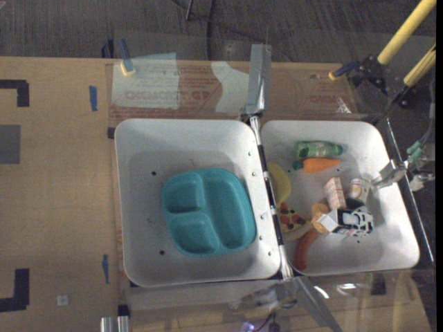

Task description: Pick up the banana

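Nearest the viewer, the teal divided plate fills the left bin, apparently the drop-off spot. In the right bin, a hot dog and pizza slice lie at seven o'clock. The banana leans on the wall at nine o'clock, awkward to reach. A carrot and green bottle sit at twelve. The gripper waits at three o'clock; whether it is spread cannot be told.
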Controlling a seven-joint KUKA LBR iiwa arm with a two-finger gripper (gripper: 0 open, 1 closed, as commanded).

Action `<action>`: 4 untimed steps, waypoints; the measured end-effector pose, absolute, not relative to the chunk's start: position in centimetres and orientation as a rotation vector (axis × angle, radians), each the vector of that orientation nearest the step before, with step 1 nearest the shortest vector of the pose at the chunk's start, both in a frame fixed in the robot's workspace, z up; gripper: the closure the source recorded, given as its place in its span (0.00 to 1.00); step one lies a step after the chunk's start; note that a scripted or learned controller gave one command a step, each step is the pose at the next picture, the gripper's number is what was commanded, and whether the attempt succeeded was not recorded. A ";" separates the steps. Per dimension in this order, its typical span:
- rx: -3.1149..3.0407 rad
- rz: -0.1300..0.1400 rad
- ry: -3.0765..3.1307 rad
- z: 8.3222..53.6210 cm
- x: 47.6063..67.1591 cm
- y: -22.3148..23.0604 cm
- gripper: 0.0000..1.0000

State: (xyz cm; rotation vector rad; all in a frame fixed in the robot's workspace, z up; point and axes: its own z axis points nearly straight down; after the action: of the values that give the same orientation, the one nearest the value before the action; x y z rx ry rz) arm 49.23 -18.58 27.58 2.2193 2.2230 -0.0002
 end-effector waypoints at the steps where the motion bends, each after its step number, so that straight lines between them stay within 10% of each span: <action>1: 2.443 -0.002 1.979 14.6 47.9 -15.1 0.00; 3: 2.605 -0.002 1.758 11.9 47.9 -10.7 0.00; 4: 2.483 0.012 1.907 9.0 56.6 -11.0 0.00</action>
State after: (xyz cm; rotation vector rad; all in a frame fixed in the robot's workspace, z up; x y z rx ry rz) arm 56.62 -11.01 9.00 2.4831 1.9071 0.0120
